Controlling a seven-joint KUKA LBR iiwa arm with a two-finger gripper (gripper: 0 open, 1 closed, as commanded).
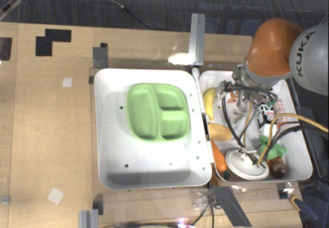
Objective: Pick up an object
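This looks like a robotics lab: a plywood bench point(46, 134) carries two shallow white bins point(110, 170) clamped by metal brackets point(197, 39) at 12 o'clock, black marker patches point(51, 40) at 10 o'clock, and a cabled industrial arm point(288, 52) at 2 o'clock.

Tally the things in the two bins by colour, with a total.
Green: 2, tray, small piece
Yellow: 2, banana, wedge
Orange: 1, carrot
White: 1, dish
Brown: 1, ball
Total: 7; items under the gripper are too cluttered to count.
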